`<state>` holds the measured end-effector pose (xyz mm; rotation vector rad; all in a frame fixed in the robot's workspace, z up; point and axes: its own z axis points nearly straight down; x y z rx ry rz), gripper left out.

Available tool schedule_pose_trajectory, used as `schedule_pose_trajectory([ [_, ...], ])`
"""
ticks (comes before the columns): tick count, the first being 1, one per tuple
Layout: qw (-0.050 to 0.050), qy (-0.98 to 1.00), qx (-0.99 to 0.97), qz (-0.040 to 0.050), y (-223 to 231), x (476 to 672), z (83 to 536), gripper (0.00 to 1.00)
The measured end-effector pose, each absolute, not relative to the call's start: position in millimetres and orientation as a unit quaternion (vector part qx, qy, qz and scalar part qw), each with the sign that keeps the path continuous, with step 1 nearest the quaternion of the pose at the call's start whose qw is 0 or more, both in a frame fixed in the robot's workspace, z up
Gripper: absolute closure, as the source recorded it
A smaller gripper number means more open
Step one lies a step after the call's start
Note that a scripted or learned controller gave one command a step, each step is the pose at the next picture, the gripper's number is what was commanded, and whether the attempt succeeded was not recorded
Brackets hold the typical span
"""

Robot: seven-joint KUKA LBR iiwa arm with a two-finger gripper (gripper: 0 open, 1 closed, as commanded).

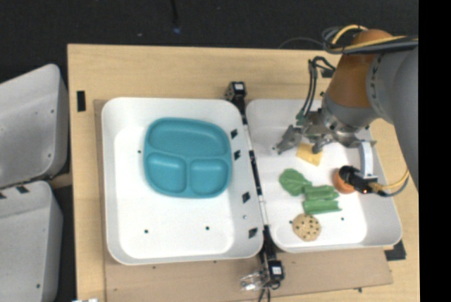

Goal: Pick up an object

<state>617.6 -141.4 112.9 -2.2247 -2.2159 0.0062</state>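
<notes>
Two bins (113, 174) sat on the surface (176, 61). Over the right one, the pincer (304, 141) hung spread open above the cheese (308, 155), gripping nothing. Approach seemed underway; next, descend and close.

- Left bin (127, 237): holds a teal divided plate (187, 156).
- Right bin (377, 223): holds a yellow wedge (309, 157), two green pieces (294, 181) (321, 200), an orange object (345, 179) and a speckled cookie (306, 227).
- End effector (304, 139): low over the yellow wedge, fingers spread.
- Table (169, 72): light wood.
</notes>
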Motion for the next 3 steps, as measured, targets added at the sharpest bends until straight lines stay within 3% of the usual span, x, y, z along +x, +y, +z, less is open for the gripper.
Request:
schedule_pose_trajectory([
  [1,-0.005,-0.705,-0.709,-0.0018,-143,621.1,106,0.0],
  [2,-0.009,-0.703,-0.711,-0.0036,-146,622.9,119,1.0],
  [3,-0.002,-0.704,-0.71,-0.0014,-146,620.8,163,1.0],
])
